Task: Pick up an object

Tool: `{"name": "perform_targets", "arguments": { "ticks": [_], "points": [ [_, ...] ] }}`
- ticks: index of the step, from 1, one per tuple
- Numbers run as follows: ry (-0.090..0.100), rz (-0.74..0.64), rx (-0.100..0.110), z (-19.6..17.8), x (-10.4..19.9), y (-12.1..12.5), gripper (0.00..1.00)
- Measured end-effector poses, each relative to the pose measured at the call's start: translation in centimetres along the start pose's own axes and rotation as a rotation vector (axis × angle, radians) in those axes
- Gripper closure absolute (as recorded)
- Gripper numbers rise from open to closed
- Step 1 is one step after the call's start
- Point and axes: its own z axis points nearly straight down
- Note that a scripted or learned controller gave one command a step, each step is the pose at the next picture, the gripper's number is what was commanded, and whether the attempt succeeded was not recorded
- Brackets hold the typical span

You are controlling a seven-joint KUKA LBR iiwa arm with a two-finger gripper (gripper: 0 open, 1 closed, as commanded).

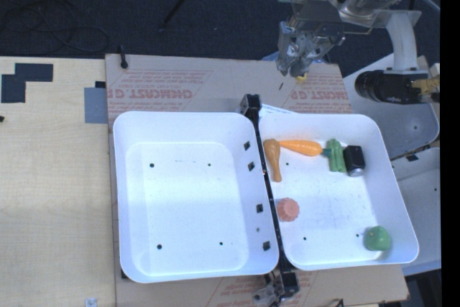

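Fingers of the gripper (300,68) are too small and too dark against the cardboard to judge; whether they are parted or closed cannot be told, and nothing is seen between them. Gripper hangs above the far edge of the bench, beyond the far rim of the right bin (392,162), clear of its contents.

Objects in the right bin:
- carrot (302,147), orange, lying crosswise near the far wall, with a green top (334,154) at its right end.
- tan piece (273,159), elongated, beside the divider between the bins, its upper end touching or just beside the carrot's tip.
- black block (354,159), just beside the green top, on its right.
- pink round piece (288,209), near the divider, mid-bin.
- green ball (376,238), in the near right corner.

Left bin (122,176) sits touching the right bin along the black clips. Both rest on a cardboard sheet (180,86) printed with red lettering.
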Motion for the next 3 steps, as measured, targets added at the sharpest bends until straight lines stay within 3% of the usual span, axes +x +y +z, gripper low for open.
{"name": "perform_targets", "arguments": {
  "ticks": [2,3],
  "points": [
    [0.001,0.001,-0.001,0.0,11.0,9.4,1.0],
    [-0.001,0.001,0.003,0.1,10.9,9.2,0.0]
  ]
}}
